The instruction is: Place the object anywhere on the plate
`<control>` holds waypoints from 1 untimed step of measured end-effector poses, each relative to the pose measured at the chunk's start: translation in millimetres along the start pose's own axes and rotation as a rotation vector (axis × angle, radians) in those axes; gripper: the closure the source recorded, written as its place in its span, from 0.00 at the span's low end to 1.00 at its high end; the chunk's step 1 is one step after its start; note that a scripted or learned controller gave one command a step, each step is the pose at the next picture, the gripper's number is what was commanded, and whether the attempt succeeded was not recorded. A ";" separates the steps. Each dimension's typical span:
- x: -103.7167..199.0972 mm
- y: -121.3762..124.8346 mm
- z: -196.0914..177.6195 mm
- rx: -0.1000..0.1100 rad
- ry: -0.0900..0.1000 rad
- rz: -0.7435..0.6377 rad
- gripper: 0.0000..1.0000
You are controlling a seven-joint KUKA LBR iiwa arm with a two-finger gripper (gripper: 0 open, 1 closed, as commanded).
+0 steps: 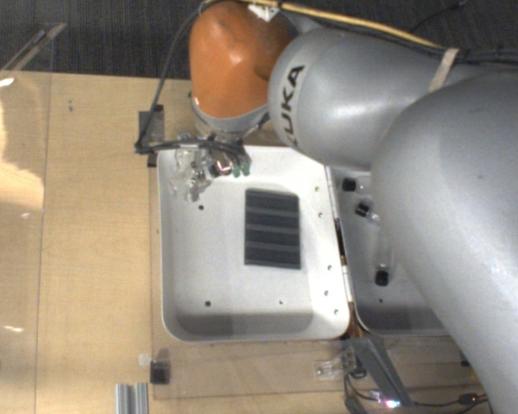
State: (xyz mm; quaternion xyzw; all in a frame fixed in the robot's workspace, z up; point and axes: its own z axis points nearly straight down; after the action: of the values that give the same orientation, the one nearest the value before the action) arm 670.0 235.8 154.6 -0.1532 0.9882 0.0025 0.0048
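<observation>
The plate [272, 228] is a dark ribbed rectangle lying flat in the middle of the left white bin [183, 309]. My gripper [201, 172] hangs over the bin's far left corner, up and to the left of the plate and apart from it. Small red and green spots show on the gripper's body. I cannot make out any object at the gripper. The grey arm with its orange band [229, 59] reaches in from the right above it.
The right bin [397, 317] is mostly covered by the arm; a few small dark pieces [381, 276] show along its left side. A black bracket [149, 132] sits on the wooden bench at the left bin's far corner. Bare bench lies to the left.
</observation>
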 end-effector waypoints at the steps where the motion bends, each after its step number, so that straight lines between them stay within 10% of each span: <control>1: -0.8 0.5 -23.9 0.000 -0.003 -0.326 1.00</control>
State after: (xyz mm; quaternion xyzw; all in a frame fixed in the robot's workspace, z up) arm 670.4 236.4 178.5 -0.3113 0.9503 0.0020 0.0066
